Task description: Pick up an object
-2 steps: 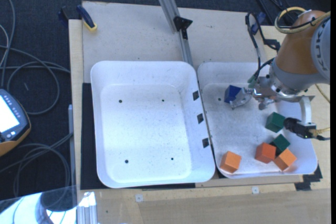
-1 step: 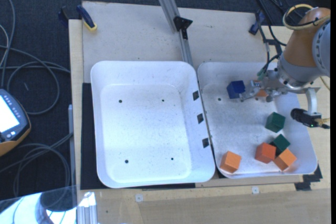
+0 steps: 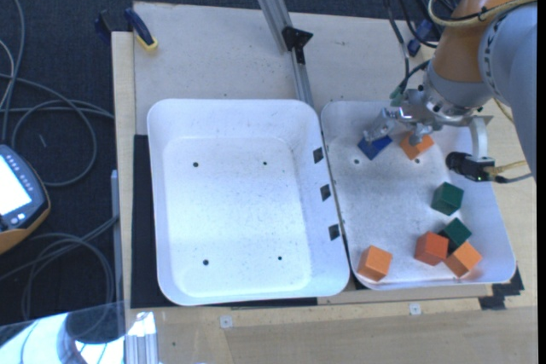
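At the upper part of the right bin (image 3: 503, 267), the gripper (image 3: 408, 130) hangs low between a blue block (image 3: 373, 147) and an orange block (image 3: 416, 147), near the bin's far rim; whether it grips either I cannot tell. Open floor lies left of the green cubes (image 3: 447, 199) and orange cubes (image 3: 374, 262) below.

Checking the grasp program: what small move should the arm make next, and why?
Probably a short, straight lift. The end effector sits low at the far end of the right bin, with an orange block and a blue block right beside it; whether either is gripped is unclear.
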You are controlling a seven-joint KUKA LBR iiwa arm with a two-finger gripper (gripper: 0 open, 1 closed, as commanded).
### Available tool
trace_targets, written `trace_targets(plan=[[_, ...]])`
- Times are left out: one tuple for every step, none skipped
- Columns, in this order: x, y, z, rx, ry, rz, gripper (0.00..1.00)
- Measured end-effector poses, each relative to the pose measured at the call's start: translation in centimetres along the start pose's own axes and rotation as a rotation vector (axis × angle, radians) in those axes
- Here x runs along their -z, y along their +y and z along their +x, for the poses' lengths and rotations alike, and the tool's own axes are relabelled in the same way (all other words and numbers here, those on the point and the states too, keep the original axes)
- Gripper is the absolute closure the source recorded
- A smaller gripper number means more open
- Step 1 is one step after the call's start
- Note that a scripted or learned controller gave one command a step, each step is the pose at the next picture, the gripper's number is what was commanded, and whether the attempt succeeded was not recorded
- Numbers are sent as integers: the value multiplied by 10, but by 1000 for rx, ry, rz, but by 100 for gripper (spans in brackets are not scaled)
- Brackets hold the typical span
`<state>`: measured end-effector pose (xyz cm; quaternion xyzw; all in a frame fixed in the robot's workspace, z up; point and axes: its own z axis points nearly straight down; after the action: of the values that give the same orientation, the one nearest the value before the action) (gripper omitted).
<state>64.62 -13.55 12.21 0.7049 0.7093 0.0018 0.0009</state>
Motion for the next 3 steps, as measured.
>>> trace_targets(plan=[[-24,-54,17,-7,2,12,0],[-22,5,14,-4,-3,-2,0],[-22,-47,33,-7,1,10,0]])
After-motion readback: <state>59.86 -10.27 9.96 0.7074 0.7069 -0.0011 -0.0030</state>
